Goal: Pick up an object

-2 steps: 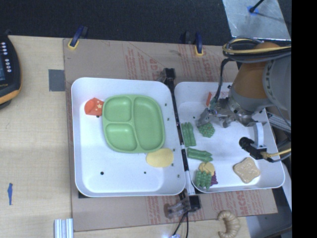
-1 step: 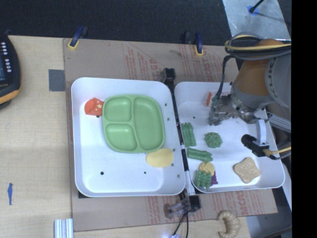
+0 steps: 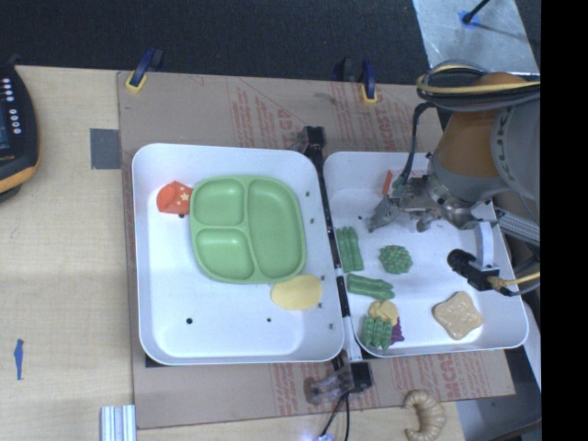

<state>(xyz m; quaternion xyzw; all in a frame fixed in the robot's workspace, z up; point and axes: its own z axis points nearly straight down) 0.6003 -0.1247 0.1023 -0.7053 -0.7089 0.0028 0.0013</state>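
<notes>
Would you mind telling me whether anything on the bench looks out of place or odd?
One thing: a curled tan object lies on the cardboard outside the right bin, near the bench's front edge, while the other small items sit inside the bins. Nothing looks spilled or damaged.

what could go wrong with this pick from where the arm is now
1. The gripper hangs over bare floor in the right bin, above the broccoli, so closing here may catch nothing.
2. The green beans lie against the bin's left wall, leaving the fingers little room.
</notes>
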